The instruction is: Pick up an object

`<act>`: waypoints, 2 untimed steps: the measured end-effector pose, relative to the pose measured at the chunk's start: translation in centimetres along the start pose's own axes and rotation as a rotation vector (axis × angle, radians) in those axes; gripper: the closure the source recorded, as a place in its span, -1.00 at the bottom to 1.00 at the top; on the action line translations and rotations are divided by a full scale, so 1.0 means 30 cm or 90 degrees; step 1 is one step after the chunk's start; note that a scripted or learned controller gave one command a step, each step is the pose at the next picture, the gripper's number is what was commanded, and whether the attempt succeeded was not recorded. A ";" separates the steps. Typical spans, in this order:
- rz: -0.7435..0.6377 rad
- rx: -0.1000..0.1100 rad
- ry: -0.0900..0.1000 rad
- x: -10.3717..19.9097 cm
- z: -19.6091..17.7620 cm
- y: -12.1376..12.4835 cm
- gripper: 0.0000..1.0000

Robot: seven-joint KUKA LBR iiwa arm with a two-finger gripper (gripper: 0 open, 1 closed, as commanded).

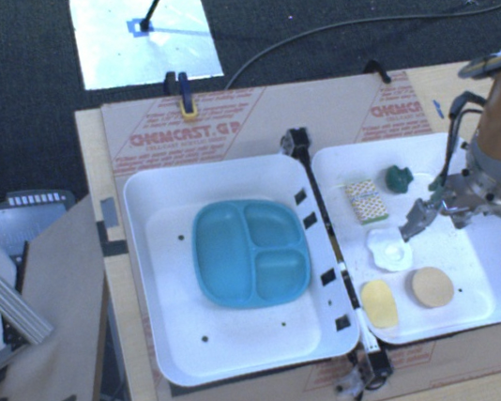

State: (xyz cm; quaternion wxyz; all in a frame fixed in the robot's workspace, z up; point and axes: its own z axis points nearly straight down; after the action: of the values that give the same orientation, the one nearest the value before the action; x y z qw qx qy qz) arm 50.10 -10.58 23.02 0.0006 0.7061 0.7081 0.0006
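White disc (390,251) lies just below the end effector (413,220), grip unreadable; approach under way, a descent next.

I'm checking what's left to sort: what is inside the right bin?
The right bin holds a patterned block, a dark green piece, a white piece, a yellow piece and a tan disc. The gripper and arm hide part of its floor.

Bench (119,293) bearing cardboard sheet (246,115) under two white bins (160,257)
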 end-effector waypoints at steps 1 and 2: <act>0.001 0.004 0.001 -0.005 0.207 -0.014 -1.00; 0.002 0.004 0.001 -0.024 0.411 -0.025 -1.00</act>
State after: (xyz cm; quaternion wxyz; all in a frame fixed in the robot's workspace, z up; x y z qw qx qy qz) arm 49.38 -11.29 10.70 -0.0017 0.7071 0.7071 -0.0011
